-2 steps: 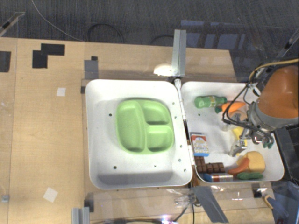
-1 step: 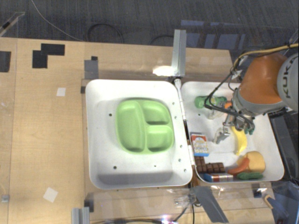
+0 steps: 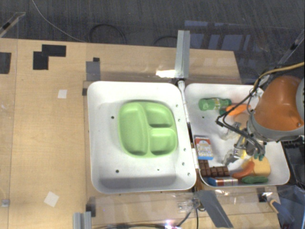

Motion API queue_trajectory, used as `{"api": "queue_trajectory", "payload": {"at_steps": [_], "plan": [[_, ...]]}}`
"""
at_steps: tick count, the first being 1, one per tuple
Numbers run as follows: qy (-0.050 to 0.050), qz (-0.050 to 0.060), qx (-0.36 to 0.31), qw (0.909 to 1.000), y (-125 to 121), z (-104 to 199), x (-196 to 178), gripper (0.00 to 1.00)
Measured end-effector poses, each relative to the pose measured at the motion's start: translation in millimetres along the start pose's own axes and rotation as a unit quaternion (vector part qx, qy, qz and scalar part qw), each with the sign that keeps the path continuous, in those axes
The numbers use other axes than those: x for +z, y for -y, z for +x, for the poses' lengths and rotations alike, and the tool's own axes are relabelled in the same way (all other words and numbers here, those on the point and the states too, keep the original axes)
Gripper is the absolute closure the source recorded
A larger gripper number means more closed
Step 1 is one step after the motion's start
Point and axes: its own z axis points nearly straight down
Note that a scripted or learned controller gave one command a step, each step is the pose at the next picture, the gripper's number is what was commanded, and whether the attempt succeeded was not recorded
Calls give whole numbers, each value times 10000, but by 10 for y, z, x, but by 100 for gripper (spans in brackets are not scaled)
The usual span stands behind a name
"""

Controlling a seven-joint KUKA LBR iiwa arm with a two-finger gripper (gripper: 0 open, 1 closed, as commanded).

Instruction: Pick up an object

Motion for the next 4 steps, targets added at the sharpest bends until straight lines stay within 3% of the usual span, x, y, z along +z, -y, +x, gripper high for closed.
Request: {"api": "queue_trajectory", "payload": {"at_steps": [1, 2, 3, 4], "plan": [[-11, 4, -490, 9988, 151, -597, 25, 0], [-9, 3, -353, 9994, 165, -518, 22, 0], [71, 4, -384, 9992, 147, -568, -129, 100], [18, -10, -218, 9998, -332, -983, -1186, 100]]}}
